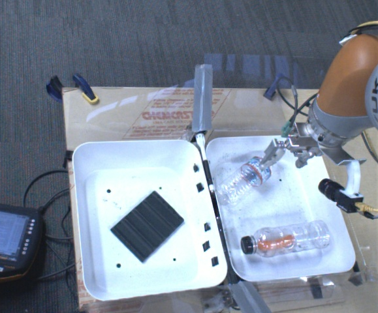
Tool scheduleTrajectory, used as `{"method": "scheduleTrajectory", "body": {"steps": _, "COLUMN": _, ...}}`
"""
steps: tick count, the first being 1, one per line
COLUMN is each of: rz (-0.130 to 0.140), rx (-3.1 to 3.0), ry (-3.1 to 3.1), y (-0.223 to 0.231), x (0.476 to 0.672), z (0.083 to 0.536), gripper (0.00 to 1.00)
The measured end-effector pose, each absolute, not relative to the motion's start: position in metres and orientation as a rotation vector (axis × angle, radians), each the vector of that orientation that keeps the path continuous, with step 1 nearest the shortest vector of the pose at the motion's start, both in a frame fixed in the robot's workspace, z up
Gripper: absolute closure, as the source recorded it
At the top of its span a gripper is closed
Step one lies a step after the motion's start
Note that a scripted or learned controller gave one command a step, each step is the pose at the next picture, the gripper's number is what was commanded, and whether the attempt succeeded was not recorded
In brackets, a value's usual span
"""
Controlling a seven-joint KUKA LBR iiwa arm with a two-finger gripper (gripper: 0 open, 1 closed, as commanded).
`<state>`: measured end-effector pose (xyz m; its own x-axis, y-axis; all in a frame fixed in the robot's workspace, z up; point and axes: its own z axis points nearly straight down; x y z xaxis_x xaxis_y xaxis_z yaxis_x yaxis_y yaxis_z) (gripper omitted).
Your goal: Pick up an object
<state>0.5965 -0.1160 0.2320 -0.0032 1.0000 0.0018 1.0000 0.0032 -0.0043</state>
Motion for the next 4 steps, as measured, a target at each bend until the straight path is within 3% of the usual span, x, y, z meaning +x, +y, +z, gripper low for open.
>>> {"method": "scheduleTrajectory", "body": {"steps": 1, "rz": -0.024, "rx": -2.089, "ry": -2.369, "y": -0.121, "x": 0.624, "z": 0.133, "gripper": 0.0}}
{"method": "scheduleTrajectory", "body": {"steps": 2, "rz": 0.001, "rx": -2.143, "ry": -2.294, "y": -0.056, "x": 0.572, "z": 0.207, "gripper": 0.0}}
{"method": "scheduleTrajectory", "body": {"steps": 3, "rz": 0.004, "rx": -2.119, "ry": -2.313, "y": -0.107, "x": 0.593, "z": 0.152, "gripper": 0.0}}
{"method": "scheduleTrajectory", "body": {"steps": 4, "rz": -0.008, "rx": -2.02, "ry": -2.417, "y": -0.107, "x": 0.648, "z": 0.093, "gripper": 0.0}}
